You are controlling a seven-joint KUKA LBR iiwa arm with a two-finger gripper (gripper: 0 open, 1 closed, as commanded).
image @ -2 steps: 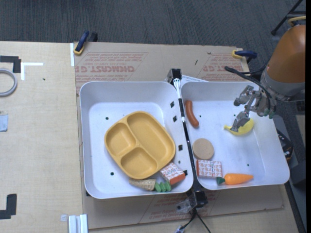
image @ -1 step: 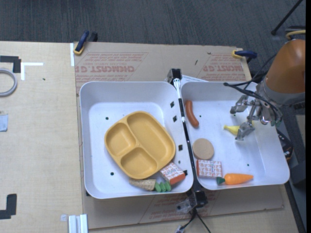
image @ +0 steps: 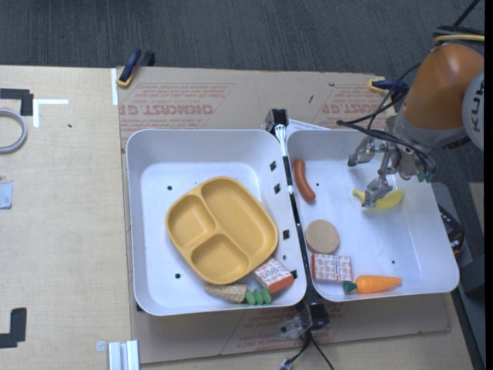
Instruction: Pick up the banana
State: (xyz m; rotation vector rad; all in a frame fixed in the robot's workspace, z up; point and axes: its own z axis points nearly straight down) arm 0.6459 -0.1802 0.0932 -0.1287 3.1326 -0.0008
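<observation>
A small yellow banana (image: 390, 200) lies in the right bin (image: 420, 272), near its far right side. The arm comes in from the upper right, and its gripper (image: 377, 194) hangs low over the banana's left end, touching or almost touching it. The gripper hides part of the banana. The banana still looks to be resting on the bin floor.
The right bin also holds a red sausage (image: 303, 181), a round tan biscuit (image: 323, 236), a red-and-white carton (image: 333, 268) and a carrot (image: 375, 284). In the left bin (image: 142, 206) sit a yellow divided plate (image: 222, 228) and a few small food items (image: 262, 286) at its front edge.
</observation>
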